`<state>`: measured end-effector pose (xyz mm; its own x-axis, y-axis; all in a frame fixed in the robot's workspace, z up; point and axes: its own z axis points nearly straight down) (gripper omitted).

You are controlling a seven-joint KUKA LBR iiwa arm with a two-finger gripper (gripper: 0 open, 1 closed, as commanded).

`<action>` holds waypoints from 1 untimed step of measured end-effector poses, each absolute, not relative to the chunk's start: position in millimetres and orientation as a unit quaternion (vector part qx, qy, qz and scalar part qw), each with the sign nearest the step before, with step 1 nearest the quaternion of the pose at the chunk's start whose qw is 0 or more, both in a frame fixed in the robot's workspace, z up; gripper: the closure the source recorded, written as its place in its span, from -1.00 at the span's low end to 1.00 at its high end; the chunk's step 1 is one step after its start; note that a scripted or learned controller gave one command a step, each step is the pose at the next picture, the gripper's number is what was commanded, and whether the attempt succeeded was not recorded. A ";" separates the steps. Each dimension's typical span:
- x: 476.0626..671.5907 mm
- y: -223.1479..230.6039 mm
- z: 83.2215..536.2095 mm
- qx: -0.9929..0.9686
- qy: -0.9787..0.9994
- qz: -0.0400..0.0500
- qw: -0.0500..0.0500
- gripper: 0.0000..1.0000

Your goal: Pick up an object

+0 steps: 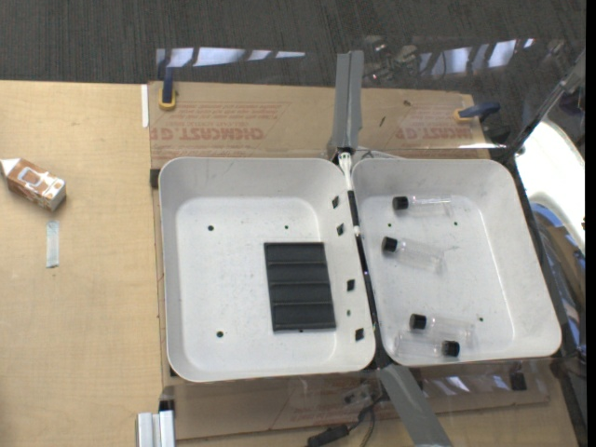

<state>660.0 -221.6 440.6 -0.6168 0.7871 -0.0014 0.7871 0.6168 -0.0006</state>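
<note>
How the jaws stand I cannot tell, so the risks are judged from the bins.

The right bin (521, 250) holds four small clear tubes with black caps. One tube (424, 205) lies near the back and a second tube (410, 251) lies just in front of it. A third tube (417, 321) and a fourth tube (451, 348) sit close together by the front wall.

The tubes look round and slick. I'd expect one to roll or squirt out of a pinch that lands off centre. The front pair lie near the sloping wall, which could block a finger or nudge both tubes at once.

The left bin (186, 250) holds a flat black ribbed block (300, 287) lying well clear of the walls. It looks wide and low, so a pinch could slide over the top.

Well apart, a small carton (35, 184) rests on the wooden bench (74, 343).
</note>
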 end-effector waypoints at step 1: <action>656.2 -221.5 440.1 0.395 0.919 -0.001 0.000 1.00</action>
